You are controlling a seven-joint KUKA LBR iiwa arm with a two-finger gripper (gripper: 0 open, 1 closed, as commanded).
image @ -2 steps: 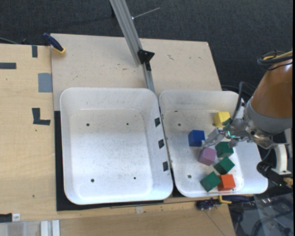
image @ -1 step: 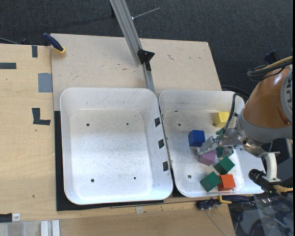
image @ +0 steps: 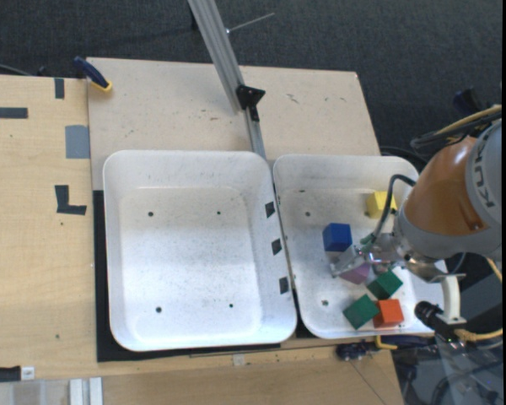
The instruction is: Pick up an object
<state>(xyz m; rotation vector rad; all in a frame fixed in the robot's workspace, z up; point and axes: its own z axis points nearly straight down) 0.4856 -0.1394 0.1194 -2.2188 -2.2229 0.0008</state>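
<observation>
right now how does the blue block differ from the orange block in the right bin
The blue block is blue; the orange block is orange. The blue block sits near the middle of the right bin, while the orange block lies close to its near rim. The blue block stands apart from other blocks; the orange block sits right beside a green block. Both are small cubes lying in the same bin.

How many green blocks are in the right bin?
2: one green block at the near edge beside the orange block, another just above; the arm may hide more.
</observation>
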